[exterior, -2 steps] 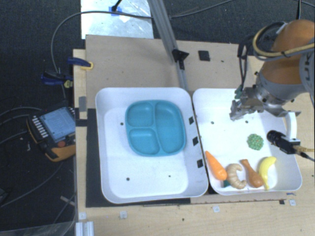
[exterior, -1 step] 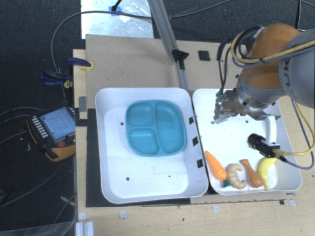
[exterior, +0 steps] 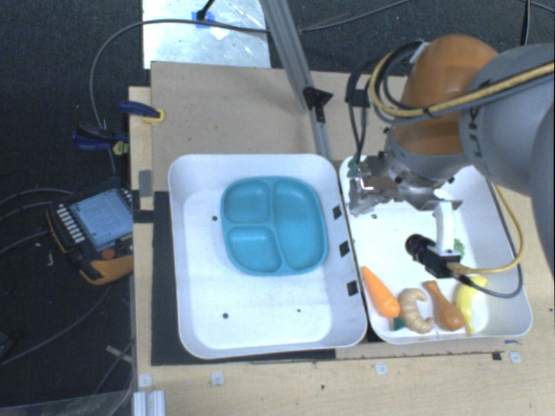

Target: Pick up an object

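Nearest edge: toy food bunched at the near end of the right bin [exterior: 519, 312], all of it to the right of the blue divided plate [exterior: 274, 225] and nearer than it.

- Orange carrot [exterior: 380, 291] lies closest to the plate's side, just across the wall between the bins, with its tip pointing away from the camera.
- Tan curled shrimp [exterior: 414, 308] is just right of the carrot, apparently touching it.
- Brown drumstick [exterior: 442, 306] comes next, beside the shrimp.
- Yellow piece [exterior: 466, 306] is farthest right of the plate, against the drumstick. Possibly a banana, not sure.

Left bin [exterior: 199, 319] holds the plate alone. It is three-sectioned, sits flat, and is toward the far half of the bin.

Gripper [exterior: 362, 193] is right of the plate, about level with the plate's far rim, at the far left corner of the right bin. It is well apart from the food cluster. Open or closed: cannot tell, as the wrist body blocks the view.

Arm [exterior: 447, 68] with its orange band rises beyond the gripper.

Farther still, beyond the plate, are the brown bench board [exterior: 225, 102] and a slanted grey pole [exterior: 290, 42].
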